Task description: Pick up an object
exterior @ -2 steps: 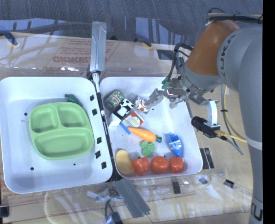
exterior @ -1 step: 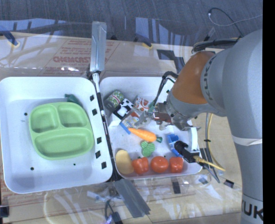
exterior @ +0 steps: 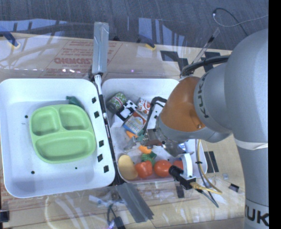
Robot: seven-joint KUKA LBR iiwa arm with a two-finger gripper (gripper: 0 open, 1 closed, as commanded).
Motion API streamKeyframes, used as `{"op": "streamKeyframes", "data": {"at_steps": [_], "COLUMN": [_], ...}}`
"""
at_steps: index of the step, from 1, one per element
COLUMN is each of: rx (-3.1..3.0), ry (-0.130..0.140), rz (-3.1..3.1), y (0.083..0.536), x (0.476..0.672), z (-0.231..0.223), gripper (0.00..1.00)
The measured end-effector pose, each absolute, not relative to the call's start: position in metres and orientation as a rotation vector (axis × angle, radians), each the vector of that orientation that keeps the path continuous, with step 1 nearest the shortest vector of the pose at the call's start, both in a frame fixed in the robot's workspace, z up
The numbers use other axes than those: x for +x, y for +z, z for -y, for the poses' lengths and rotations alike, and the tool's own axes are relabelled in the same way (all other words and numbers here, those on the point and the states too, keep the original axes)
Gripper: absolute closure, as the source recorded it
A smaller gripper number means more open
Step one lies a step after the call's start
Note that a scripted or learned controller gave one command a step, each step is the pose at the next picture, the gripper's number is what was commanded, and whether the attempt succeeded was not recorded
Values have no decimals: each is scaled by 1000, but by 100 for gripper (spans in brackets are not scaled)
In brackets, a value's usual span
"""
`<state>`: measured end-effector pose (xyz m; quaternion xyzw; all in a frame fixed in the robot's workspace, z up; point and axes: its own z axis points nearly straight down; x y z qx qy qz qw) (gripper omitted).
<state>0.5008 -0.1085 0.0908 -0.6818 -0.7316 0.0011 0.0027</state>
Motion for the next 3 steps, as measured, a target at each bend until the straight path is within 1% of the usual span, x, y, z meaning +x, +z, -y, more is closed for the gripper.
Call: {"op": "streamKeyframes", "data": {"at_steps": [1, 2, 3], "rx": [-2131, -2318, -2282], "ry": [6, 2, 7], "rz": [2299, 2117, 2151], "y": [100, 192, 191], "x": [501, 567, 551], "z": [109, 54, 9], "gripper": [100, 100, 100]}}
